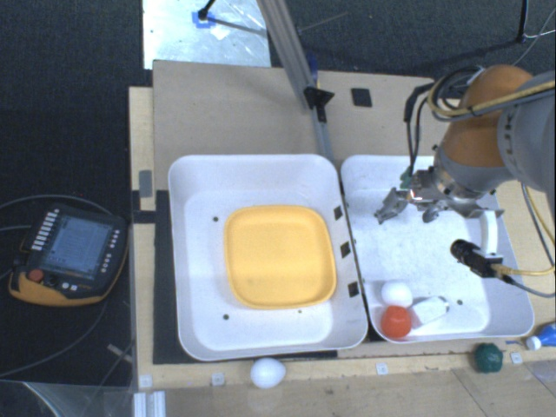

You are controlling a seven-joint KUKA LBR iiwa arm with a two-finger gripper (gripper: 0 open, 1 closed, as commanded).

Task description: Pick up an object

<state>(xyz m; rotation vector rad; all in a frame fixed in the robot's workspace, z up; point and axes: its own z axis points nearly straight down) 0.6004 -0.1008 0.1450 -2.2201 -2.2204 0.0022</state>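
In the right bin [501,313], a white ball [396,293], a red ball [397,321] and a small white object [431,309] lie together in the near left corner. The yellow square plate [280,255] lies flat in the middle of the left bin [195,320]. My gripper [409,208] hangs over the far part of the right bin, well behind the balls. It is open, its fingers spread with nothing between them.
A white egg [268,373] and a green ball [487,357] lie on the bench in front of the bins. A teach pendant [65,254] sits far left. A black cable connector [469,255] hangs over the right bin's right side.
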